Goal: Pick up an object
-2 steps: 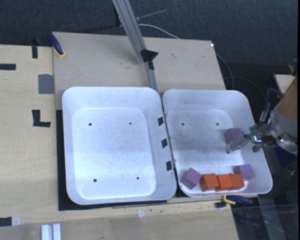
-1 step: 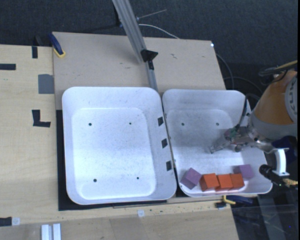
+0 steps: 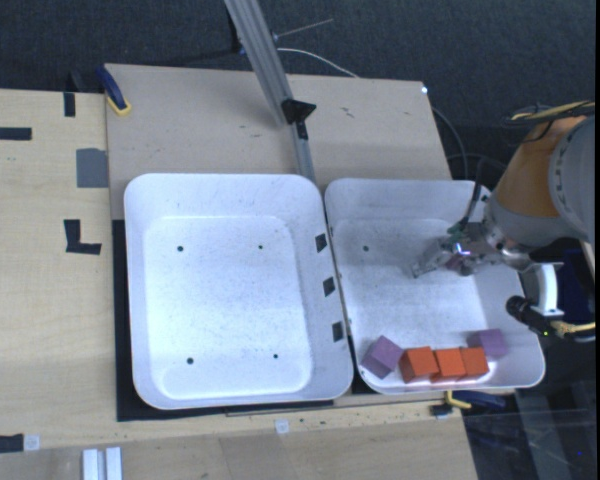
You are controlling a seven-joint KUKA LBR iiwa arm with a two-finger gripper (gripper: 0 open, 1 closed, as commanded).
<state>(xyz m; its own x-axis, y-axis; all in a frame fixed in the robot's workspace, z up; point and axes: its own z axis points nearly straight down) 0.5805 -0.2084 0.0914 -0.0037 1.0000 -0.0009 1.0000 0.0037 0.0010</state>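
Presumably at the approach step, the gripper [image 3: 432, 263] is seen above bare floor of the right bin [image 3: 400, 208], finger state unclear, well apart from the blocks [image 3: 442, 363] along the near wall, toward which travel is required.

One camera sits fixed above the bench [image 3: 230, 118], looking down at a slant from some way off. It takes in both white bins, the left bin [image 3: 225, 288] near the middle of the frame and the right bin [image 3: 420, 218] beside it. The arm [image 3: 550, 193] comes in from the right edge, partly cut off.
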